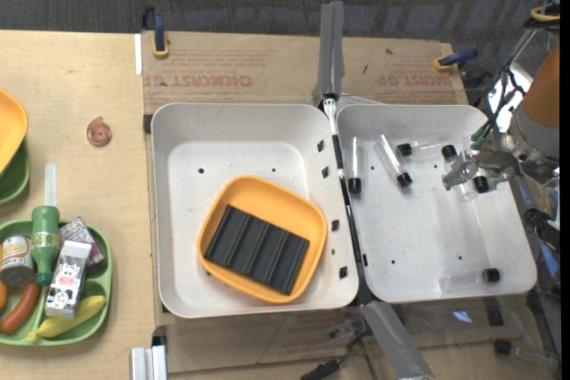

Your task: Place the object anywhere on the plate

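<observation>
Camera view: yellow plate [263, 246] sits in the left bin [178, 147], tilted toward the front right, with a black ribbed rectangular object [256, 249] lying flat on it (covering most of the plate's centre). Gripper [465, 173] hangs over the right bin [427, 254] near its far right side; finger spacing and any grasp cannot be told. Several clear tubes with black caps [394, 161] lie scattered in the right bin.
</observation>
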You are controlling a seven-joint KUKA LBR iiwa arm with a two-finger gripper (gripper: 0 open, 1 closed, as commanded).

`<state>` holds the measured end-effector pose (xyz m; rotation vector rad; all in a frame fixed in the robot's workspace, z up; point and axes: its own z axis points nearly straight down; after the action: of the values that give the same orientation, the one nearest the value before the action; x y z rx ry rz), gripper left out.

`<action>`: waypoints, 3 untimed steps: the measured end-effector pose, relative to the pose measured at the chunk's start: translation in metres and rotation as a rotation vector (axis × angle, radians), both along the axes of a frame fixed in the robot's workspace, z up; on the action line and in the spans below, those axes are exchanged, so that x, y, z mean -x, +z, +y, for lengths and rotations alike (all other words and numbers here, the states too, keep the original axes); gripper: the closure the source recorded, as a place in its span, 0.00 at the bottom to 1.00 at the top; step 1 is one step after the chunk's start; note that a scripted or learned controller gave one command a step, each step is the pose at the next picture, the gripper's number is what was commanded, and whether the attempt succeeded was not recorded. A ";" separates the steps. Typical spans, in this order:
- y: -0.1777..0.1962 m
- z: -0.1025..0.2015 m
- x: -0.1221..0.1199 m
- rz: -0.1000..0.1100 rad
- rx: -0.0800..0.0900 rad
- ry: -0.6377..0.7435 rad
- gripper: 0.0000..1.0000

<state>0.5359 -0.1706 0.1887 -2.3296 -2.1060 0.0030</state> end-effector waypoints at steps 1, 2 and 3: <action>-0.036 0.035 0.030 0.002 -0.001 0.166 1.00; -0.035 0.035 0.030 0.001 -0.001 0.167 0.00; -0.031 0.069 0.046 0.001 -0.001 0.225 0.00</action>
<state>0.4898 -0.1017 0.1574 -2.0773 -2.3537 0.0028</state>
